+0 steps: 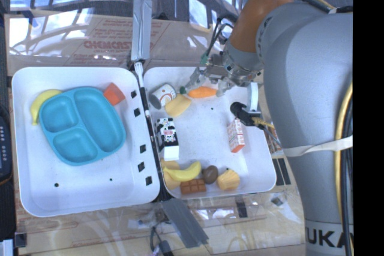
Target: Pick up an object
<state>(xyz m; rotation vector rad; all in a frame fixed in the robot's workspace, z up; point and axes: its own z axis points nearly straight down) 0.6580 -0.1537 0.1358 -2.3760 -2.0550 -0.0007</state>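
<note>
You are looking down on two white bins side by side, with the grey arm [300, 99] reaching in from the right over the right bin [204, 135]. The gripper [210, 82] hangs above that bin's far edge, and an orange carrot [202, 92] lies directly under it, seeming to sit between the two fingers, which are spread about as wide as the carrot is long. One finger [193, 80] comes down by the carrot's left tip, the other by its right end; whether either one touches it is too small to tell, and you cannot tell if the carrot is lifted or resting on the bin floor. The arm's bulk hides the bin's right wall and whatever lies beyond it. Just left of the carrot sit a pale yellow lump [177, 105] and a small round can [163, 95]. Nearer you are a milk carton [167, 131], a red-and-white box [236, 136], a banana [183, 172], a chocolate bar [193, 186], a brown nut [209, 174] and a muffin [228, 179]. The left bin [36, 189] holds a blue tray [81, 124], a yellow piece partly tucked under it, and an orange block [114, 94].
</note>
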